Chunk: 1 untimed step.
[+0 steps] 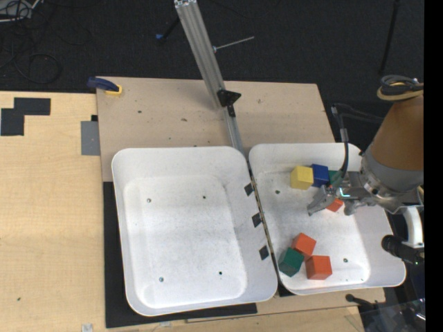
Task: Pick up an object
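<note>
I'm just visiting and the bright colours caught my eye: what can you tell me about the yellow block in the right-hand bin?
The yellow block is a small cube of plain, solid colour, its material hard to tell. It sits flat on the floor of the right bin, near the far rim. A blue block presses against its right side. The gripper hovers to its lower right, apart from it.

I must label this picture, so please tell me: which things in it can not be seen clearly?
- Gripper, camera view: small and blurred, so open or shut is unclear.
- Small red thing at the gripper: partly covered by the fingers; whether it is gripped is unclear.
- Blue block: partly behind the yellow block.
- Green block: whether it touches the orange block is unclear.
</note>
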{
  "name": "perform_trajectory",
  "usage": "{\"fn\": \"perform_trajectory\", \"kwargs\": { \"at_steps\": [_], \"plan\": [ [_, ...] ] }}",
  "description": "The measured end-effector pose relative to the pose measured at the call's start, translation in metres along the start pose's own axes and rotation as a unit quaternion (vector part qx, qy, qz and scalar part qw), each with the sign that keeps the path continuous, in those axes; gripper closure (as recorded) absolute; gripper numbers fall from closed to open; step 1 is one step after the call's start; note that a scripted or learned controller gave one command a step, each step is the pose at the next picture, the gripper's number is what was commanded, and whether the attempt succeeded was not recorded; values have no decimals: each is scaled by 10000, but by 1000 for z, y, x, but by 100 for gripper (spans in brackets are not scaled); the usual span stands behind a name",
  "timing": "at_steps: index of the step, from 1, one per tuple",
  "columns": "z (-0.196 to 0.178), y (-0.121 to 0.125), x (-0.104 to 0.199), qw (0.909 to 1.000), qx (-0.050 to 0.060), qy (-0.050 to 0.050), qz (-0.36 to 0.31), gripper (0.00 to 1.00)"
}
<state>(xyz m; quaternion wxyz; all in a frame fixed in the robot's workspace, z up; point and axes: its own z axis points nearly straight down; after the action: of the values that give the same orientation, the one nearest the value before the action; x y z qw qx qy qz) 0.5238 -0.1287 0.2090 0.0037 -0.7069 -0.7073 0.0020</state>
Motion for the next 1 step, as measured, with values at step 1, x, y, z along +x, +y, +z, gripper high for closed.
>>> {"fn": "perform_trajectory", "kwargs": {
  "at_steps": [1],
  "plan": [
    [-2,1,-1,10000,-26,-6,21,0]
  ]
}}
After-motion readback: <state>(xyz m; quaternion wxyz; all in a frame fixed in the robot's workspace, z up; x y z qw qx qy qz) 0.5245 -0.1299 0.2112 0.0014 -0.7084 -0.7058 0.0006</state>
